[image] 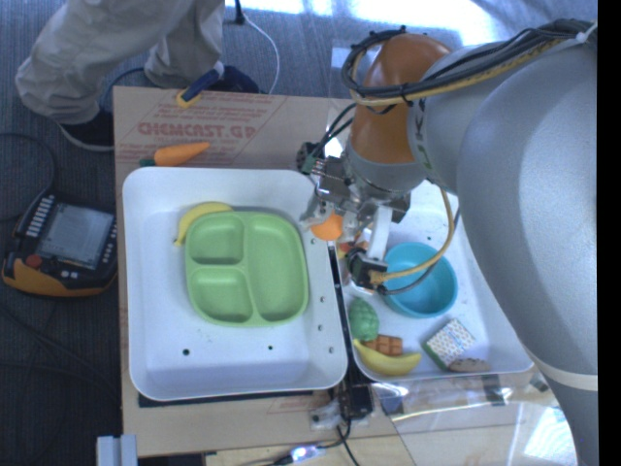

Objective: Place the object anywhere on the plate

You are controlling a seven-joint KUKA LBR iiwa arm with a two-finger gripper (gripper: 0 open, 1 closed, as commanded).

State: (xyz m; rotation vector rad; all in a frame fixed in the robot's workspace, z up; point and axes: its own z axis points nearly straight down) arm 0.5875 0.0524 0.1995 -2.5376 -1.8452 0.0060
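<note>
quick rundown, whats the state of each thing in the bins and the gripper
plate: upright in the left bin, compartments bare
banana: tucked partly under the plate's far left edge
gripper: low over the divider between bins, by an orange object
blue bowl: upright, right bin
second banana: lying at the right bin's near edge

A robotics lab is showing here: an industrial arm (505,163) is reaching over white bins (146,357), a teach pendant (63,246) is lying on grey carpet (39,377), cables are trailing.
</note>
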